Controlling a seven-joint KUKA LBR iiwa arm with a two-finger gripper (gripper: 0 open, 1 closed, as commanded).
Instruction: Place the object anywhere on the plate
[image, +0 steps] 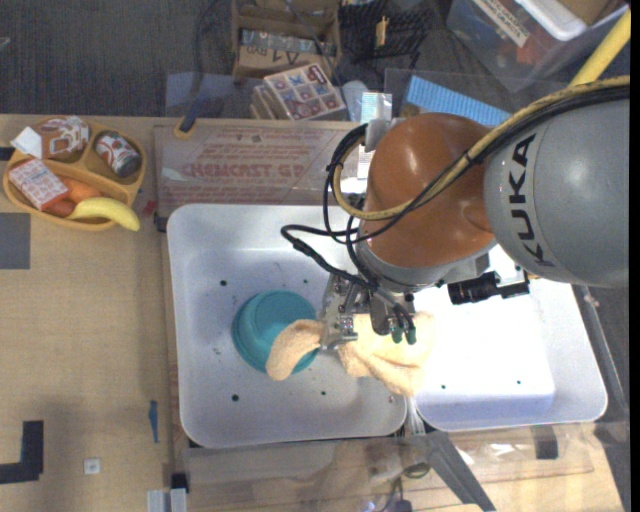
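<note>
A round teal plate (262, 322) lies in the left white bin (205, 300), a little left of its middle. A soft tan and pale yellow object (290, 350) lies with its left end over the plate's lower right rim. The rest of it stretches right to the divider between the bins. My gripper (345, 325) hangs directly over the object's middle, just right of the plate, and touches or nearly touches it. The big orange wrist and grey arm cover the bin's upper right part.
The right white bin (520, 370) sits beside the left one, partly under the arm. A yellow tray (60, 195) with a banana and food items rests on the bench at far left. A cardboard panel (250, 170) lies behind the left bin.
</note>
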